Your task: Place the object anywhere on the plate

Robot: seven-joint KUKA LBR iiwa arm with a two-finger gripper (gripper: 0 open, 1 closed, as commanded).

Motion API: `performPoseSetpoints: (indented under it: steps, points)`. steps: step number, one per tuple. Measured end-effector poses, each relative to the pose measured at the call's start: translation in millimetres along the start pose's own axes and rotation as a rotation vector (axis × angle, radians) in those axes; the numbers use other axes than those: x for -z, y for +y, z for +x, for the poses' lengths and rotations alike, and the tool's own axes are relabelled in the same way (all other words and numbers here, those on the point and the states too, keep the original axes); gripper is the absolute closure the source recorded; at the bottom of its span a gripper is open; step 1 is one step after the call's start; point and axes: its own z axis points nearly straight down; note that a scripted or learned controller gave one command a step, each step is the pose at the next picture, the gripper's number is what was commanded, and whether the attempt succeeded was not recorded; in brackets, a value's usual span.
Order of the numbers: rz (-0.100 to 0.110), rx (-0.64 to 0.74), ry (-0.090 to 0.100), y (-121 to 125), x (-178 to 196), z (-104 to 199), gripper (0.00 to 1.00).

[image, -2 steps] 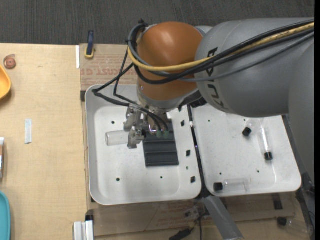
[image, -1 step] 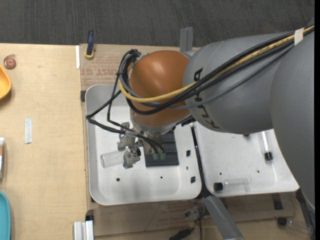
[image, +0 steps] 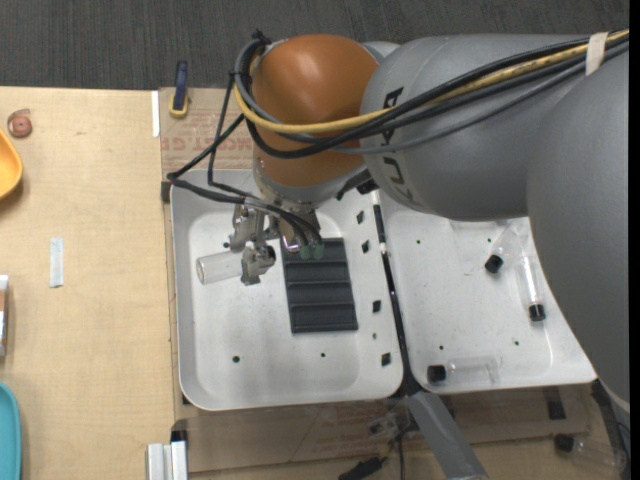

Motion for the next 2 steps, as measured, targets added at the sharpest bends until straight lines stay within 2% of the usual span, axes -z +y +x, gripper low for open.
performPoseSetpoints:
  steps: [1, 2]
  points:
    - [0.0, 0.062, 0.002, -0.3, -61.8, -2.9, 1.0]
    - [-0.001, 0.197, 0.0, 4.0, 28.0, 14.9, 1.0]
